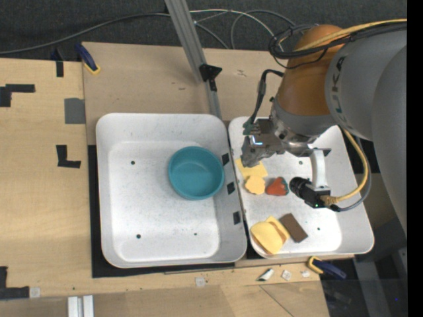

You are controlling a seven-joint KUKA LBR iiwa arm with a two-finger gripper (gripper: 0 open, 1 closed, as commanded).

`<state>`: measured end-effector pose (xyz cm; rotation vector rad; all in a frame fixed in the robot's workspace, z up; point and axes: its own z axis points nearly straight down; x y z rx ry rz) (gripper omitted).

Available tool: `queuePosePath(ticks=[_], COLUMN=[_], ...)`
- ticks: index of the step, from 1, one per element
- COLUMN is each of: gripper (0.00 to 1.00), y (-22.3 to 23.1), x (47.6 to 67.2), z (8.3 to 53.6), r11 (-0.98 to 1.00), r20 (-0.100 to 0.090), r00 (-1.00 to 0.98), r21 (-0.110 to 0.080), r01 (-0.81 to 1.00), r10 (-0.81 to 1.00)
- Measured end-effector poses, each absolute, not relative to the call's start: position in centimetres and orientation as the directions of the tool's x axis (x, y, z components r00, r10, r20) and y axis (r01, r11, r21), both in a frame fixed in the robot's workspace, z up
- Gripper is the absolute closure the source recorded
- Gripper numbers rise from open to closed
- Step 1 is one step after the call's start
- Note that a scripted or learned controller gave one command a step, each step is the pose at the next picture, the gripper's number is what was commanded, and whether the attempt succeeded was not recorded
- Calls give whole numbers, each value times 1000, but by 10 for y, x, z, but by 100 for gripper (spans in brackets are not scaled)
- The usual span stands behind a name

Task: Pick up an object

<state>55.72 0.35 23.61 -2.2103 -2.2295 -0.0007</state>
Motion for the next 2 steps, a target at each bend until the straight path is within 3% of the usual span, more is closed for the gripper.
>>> queuePosePath(ticks=[2], gripper=[100], y=[98], x=[591], z=[235], r11=[6], r20=[0], r00=[-6], r21=[-1], r01=[1000], r10=[1000])
